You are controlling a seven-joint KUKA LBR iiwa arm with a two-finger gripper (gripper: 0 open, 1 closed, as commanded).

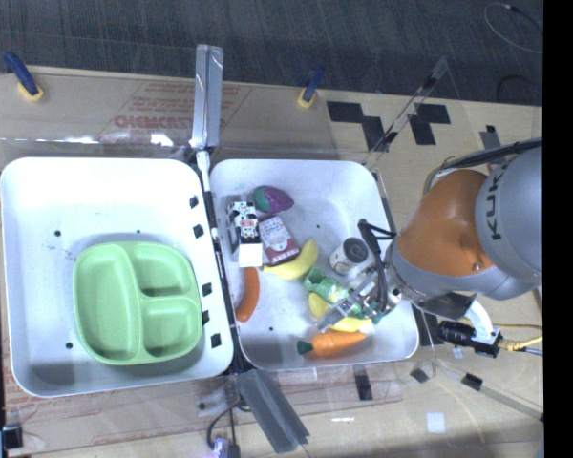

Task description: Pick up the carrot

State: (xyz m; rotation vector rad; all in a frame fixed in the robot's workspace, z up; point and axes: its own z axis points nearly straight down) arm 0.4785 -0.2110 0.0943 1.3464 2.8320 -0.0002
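Left bin: green tray. Right bin: toy food. Arm: enters from right. Claw: low over right bin's near-right part, grip state unclear. Carrot: flat by near wall, just below claw.

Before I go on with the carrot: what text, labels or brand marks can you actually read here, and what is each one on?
"KU": the start of large dark letters on the grey arm, cut off at the edge.
Red print on the clear sheet behind the bins: too blurred to read.
Label on the maroon packet: too small to read.
Black-and-white carton: print unreadable.
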